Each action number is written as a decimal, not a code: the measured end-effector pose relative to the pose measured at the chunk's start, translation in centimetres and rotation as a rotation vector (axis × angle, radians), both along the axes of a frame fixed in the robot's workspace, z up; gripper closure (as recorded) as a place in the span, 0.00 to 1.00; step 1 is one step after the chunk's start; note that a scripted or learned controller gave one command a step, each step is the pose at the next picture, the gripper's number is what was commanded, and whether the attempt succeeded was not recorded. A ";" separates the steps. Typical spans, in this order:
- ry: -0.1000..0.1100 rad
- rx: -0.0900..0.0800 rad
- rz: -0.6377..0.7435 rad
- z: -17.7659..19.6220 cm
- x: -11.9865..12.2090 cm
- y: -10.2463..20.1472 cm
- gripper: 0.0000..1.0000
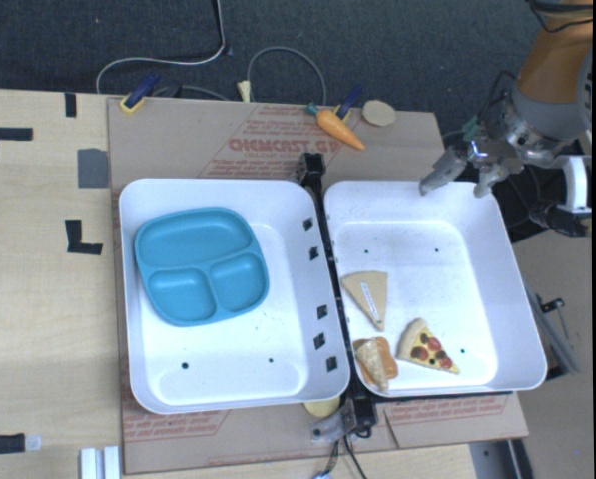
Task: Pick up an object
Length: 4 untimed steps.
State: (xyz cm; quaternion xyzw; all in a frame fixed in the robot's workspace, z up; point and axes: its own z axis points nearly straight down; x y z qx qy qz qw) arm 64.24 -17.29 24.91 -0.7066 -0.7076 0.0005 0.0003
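The gripper (457,180) hangs over the far right corner of the right bin (497,267). Its two fingers (435,181) are spread apart and there is nothing between them. Above it is the grey wrist and the orange band of the arm (552,63).

Down in the right bin, near the front, lie three toy foods. A pale wedge of cheese (367,295) lies close to the middle wall. A pizza slice (427,348) lies to its right, nearer the front. A small bread roll (376,359) sits in the front left corner, just beside the pizza slice.

The left bin (148,367) holds a blue plate (200,264) with three parts.

Behind the bins, on the cardboard (178,138), lie a toy carrot (339,129) and a small tan disc (379,113).
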 end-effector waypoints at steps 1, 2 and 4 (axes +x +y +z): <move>0.012 0.003 -0.005 -10.2 -7.2 -1.9 0.00; -0.005 -0.003 -0.001 -16.6 -13.3 2.5 0.00; -0.002 -0.002 -0.001 -16.5 -15.6 -0.1 0.00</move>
